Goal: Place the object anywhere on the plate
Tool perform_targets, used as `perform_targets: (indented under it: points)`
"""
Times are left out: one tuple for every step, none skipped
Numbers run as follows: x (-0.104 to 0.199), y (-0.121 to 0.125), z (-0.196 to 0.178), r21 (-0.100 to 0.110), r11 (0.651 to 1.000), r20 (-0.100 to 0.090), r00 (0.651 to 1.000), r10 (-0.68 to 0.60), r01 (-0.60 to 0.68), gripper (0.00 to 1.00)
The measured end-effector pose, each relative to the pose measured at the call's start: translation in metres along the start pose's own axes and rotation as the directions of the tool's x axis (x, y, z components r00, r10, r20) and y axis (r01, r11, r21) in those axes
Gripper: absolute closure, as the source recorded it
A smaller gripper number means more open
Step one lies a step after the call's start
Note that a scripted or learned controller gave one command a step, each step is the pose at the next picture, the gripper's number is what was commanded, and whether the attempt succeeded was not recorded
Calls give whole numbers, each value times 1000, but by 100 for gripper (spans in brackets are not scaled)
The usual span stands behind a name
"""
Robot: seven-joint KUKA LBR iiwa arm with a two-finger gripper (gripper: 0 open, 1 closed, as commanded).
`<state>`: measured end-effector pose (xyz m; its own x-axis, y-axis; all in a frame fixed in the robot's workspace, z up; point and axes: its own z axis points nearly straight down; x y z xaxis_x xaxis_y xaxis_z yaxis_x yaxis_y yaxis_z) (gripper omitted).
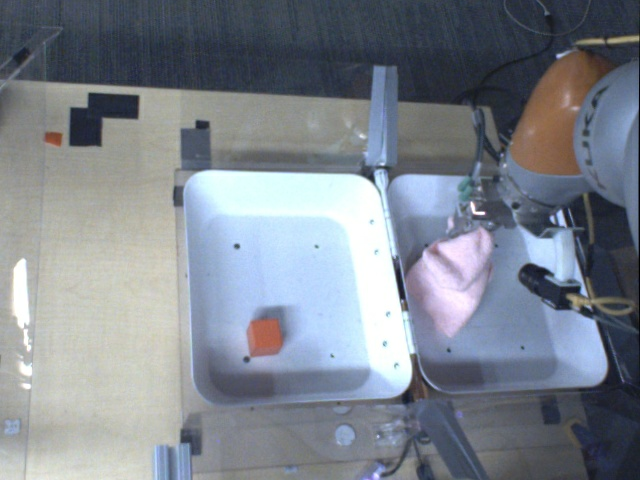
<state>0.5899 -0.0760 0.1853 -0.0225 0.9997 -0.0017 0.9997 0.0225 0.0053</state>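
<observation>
Arm: grey with an orange band (555, 108), reaching in from the right above the right bin's far right part.
Gripper (478, 211): over the far part of the right bin, at the top edge of the pink cloth.
Fingers: the cloth's upper tip rises to them and looks pinched between them, so they appear closed on the fabric; the tips themselves are small and hard to make out.
Pink cloth (452, 278): in the right bin, its narrow top gathered at the gripper, its wider lower part draping toward the bin's left wall and resting on the bin floor.
Right bin (560, 353): white and shallow, touching the left bin along a shared middle edge.
Left bin (215, 268): white and shallow, with 1 orange block inside.
Orange block (265, 337): small cube on the left bin's floor, in the near left part, well apart from the cloth.
Counter (90, 298): pale wood, carrying both bins; black marks (97, 116) and a small orange mark (53, 139) sit at its far left.
</observation>
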Motion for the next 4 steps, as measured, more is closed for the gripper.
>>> perform_targets:
  points:
    - [1,3,-41,-4,1000,0,1000,-10,10,100]
    - [54,-3,-31,1,915,-2,915,-404,404,100]
    - [100,-20,-28,-2,684,-1,684,-729,729,100]
    - [152,-21,-26,-5,345,2,345,-939,939,100]
